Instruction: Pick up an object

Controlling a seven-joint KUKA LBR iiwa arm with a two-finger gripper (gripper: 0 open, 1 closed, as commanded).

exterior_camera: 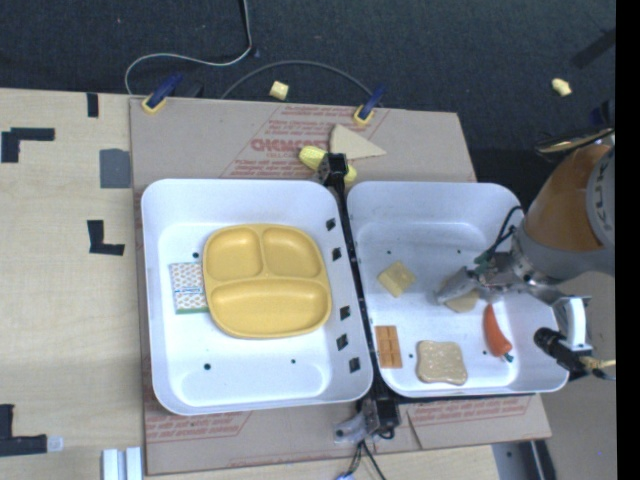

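Across the bench sit two shallow white bins, touching along a black central divider. Left bin (160, 268): a yellow divided plate (267, 280) lies flat near centre, with a small patterned card (187, 287) tucked against its left edge. Right bin (420, 203): a pale yellow block (396, 279) left of centre, an orange-brown wafer (387, 346) near the divider, a slice of toy bread (441, 362) by the front wall, an orange carrot-like piece (497, 331) toward the right, and a tan piece (462, 303) partly under the gripper. Behind the bins, on the cardboard sheet (420, 138), lie a tan wedge (357, 144) and a yellow piece (313, 155). Arm enters from the right, orange band over the bin's right wall, wrist angled down-left. Gripper (457, 290) is low in the right bin, its tip against the tan piece; finger spacing cannot be made out.
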